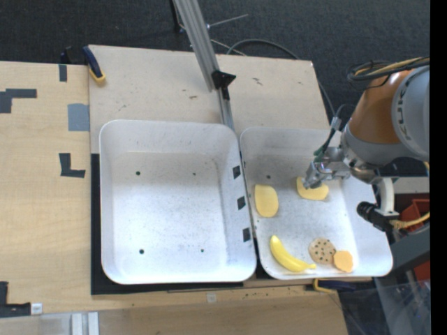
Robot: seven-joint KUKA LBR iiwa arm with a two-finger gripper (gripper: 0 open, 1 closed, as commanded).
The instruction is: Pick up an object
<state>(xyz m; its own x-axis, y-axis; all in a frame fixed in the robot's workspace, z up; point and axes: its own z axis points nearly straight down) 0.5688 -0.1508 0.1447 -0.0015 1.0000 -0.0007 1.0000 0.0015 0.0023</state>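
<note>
Two white bins sat on the wooden desk [160,89]. Over the right bin [293,145], the claw [316,176] touched a yellow piece [314,192]; I cannot tell if it was open or gripping.

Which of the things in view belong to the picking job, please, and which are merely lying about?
Job:
gripper
yellow piece beneath it
pale yellow oval
banana
cookie
orange piece
right bin

Lying about:
left bin
clamp
metal pole
</note>
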